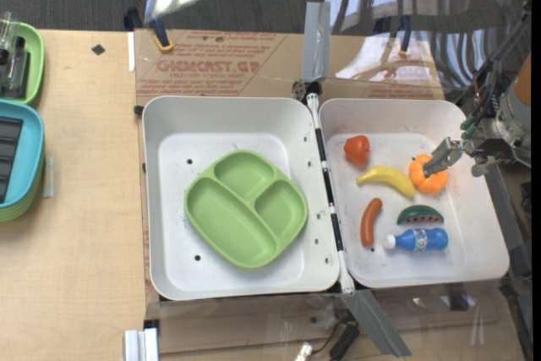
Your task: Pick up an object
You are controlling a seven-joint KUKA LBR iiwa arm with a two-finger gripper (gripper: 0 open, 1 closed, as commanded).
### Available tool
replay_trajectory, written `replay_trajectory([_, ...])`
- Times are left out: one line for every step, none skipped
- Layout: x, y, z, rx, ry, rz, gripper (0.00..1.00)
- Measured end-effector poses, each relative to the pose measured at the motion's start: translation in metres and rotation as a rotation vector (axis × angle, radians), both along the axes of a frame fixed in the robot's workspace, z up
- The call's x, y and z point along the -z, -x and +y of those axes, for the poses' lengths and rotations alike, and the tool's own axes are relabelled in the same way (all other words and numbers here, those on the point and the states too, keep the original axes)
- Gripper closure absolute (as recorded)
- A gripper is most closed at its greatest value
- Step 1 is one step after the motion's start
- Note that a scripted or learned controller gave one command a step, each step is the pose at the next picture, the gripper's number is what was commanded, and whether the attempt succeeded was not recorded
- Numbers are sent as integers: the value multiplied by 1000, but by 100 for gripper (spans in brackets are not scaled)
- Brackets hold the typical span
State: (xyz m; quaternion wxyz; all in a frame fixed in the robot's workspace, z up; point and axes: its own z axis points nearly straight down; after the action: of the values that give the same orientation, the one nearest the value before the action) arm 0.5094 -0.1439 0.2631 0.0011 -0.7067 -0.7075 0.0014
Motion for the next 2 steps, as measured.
replay_trajectory([146, -59, -43, -157, -1, -2, 0])
replay_trajectory([171, -129, -30, -314, 0, -3, 0])
